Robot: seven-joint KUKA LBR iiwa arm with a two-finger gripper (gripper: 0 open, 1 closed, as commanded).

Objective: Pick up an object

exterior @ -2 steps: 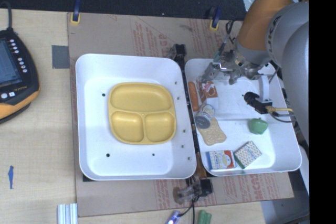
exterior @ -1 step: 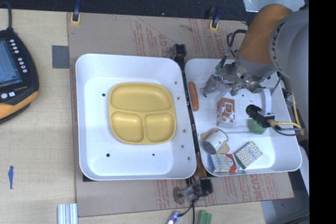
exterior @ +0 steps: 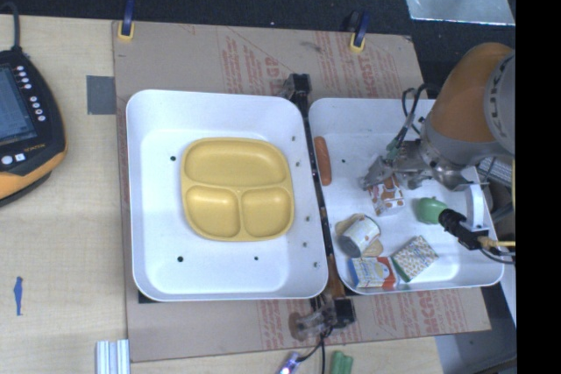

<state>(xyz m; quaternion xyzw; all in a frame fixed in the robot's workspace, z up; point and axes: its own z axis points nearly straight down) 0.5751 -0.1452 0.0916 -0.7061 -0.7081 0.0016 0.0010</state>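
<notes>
Two white bins sit side by side on my screen, and I'm starting at the near edge of the right bin [exterior: 491,276]: a small carton with red and blue print [exterior: 372,272] lies along the front wall, just beside a green patterned packet [exterior: 414,257], which sits tilted. Right behind the carton I've got a short white cup [exterior: 358,232] tipped on its side, mouth facing the front left. Moving back, a green rounded object [exterior: 429,208] rests close to the arm, and a small red-and-white packet [exterior: 387,199] lies just left of it. Over that packet hangs the gripper [exterior: 386,173], and I cannot tell from here whether its fingers are spread or closed; nothing I can make out sits between them. Further left, an orange sausage-shaped piece [exterior: 323,160] lies along the divider wall. Left bin [exterior: 149,188] now: a yellow divided plate [exterior: 237,187] sits in its middle, three compartments facing up. Far left on the bench, the control pendant [exterior: 24,127] rests with its orange rim.
</notes>
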